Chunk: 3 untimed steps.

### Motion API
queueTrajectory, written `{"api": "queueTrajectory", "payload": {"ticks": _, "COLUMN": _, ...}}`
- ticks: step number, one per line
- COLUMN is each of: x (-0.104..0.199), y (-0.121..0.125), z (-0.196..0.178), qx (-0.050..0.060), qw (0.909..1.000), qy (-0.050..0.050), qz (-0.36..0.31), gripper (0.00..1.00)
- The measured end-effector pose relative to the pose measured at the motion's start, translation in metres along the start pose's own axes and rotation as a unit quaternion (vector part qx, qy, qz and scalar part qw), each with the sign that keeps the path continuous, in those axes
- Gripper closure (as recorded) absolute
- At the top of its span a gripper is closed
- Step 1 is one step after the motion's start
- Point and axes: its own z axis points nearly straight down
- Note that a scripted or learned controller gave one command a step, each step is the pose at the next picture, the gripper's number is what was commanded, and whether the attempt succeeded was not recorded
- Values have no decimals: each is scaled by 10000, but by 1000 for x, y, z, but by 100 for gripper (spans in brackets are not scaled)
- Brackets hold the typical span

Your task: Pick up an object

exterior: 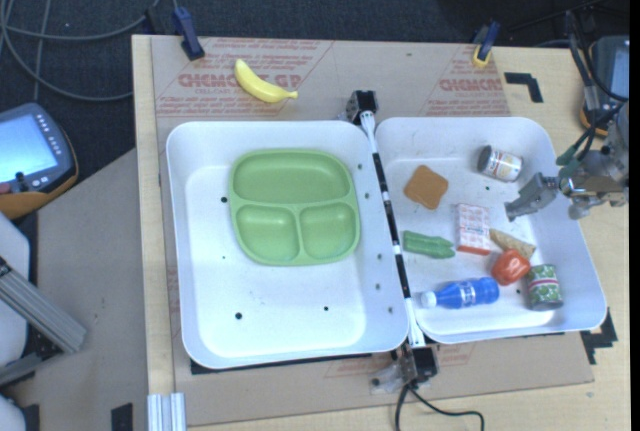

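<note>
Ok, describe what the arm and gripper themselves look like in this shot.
At the right edge of the view the gripper is a grey metal piece with angular, dull-finished parts, reaching over the right bin. Behind it sits a blockier grey wrist section with thin dark cables and a touch of green wiring looping above it. It is blurred here, so finer markings can't be read.

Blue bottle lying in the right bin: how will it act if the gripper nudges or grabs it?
The blue bottle lies on its side, so a nudge across its length would probably roll it. It looks like smooth plastic, so the fingers may slip. The red object lies close by and may be bumped.
</note>
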Motion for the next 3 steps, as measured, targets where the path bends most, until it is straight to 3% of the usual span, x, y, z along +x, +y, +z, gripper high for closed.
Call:
{"api": "queueTrajectory", "payload": {"ticks": 1, "x": -16, "y": 18, "z": 128, "qx": 9, "qw": 10000, "qy": 3, "qz": 8, "gripper": 0}}
{"api": "queueTrajectory", "payload": {"ticks": 2, "x": -23, "y": 18, "z": 200, "qx": 4, "qw": 10000, "qy": 3, "qz": 7, "gripper": 0}}
{"api": "queueTrajectory", "payload": {"ticks": 3, "x": -23, "y": 18, "z": 189, "qx": -9, "qw": 10000, "qy": -3, "qz": 8, "gripper": 100}}
